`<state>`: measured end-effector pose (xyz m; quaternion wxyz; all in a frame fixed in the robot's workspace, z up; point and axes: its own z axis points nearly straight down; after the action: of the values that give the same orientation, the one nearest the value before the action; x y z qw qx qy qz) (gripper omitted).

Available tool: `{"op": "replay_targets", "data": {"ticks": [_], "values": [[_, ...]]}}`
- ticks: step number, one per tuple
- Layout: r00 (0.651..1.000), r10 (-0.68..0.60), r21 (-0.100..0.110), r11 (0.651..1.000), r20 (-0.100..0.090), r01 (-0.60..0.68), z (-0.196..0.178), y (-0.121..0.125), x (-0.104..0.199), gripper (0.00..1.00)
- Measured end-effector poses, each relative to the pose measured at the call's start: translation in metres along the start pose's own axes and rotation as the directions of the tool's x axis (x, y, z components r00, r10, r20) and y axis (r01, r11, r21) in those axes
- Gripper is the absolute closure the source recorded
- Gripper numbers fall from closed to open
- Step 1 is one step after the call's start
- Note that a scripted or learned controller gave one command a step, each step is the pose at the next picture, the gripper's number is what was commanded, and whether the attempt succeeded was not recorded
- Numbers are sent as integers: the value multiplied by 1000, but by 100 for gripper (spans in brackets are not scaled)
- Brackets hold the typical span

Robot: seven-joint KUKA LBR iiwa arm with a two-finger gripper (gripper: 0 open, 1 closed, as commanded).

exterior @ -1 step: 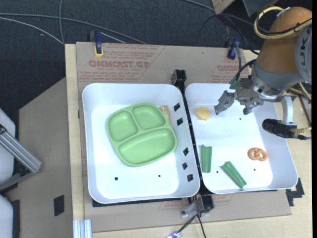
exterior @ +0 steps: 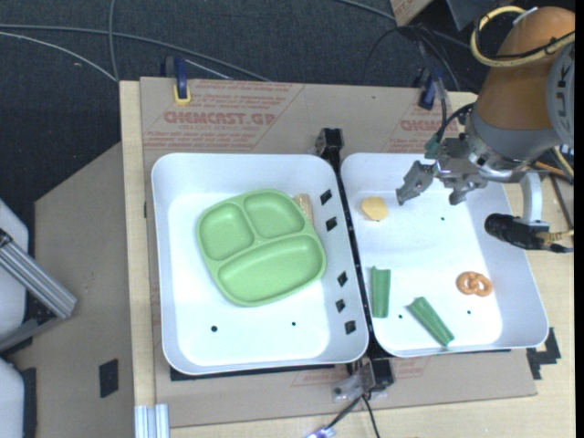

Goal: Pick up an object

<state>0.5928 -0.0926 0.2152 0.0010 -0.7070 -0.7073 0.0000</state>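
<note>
My gripper (exterior: 433, 191) hangs over the back of the right bin (exterior: 511, 331), open, with nothing between its fingers. A small yellow piece (exterior: 374, 210) lies just left of it, near the bin's back left corner. Toward the front lie two green sticks, one (exterior: 380, 292) by the left wall and one (exterior: 430, 321) slanted near the front edge. A brown pretzel (exterior: 474, 285) rests at the right side of the bin, in front of the gripper.
The left bin (exterior: 182, 327) holds a green divided plate (exterior: 262, 246) with a small tan piece (exterior: 303, 210) at its back right edge. A black divider with clips (exterior: 343, 245) runs between the bins. The arm's orange band (exterior: 529, 71) rises at the back right.
</note>
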Motion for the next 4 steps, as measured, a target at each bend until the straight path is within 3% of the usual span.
{"op": "replay_targets", "data": {"ticks": [3,4], "values": [[1000,1,5,1000,-1,-1,133,-5,-3,0],[1000,1,-1,1000,-1,-1,119,-3,-3,100]]}}
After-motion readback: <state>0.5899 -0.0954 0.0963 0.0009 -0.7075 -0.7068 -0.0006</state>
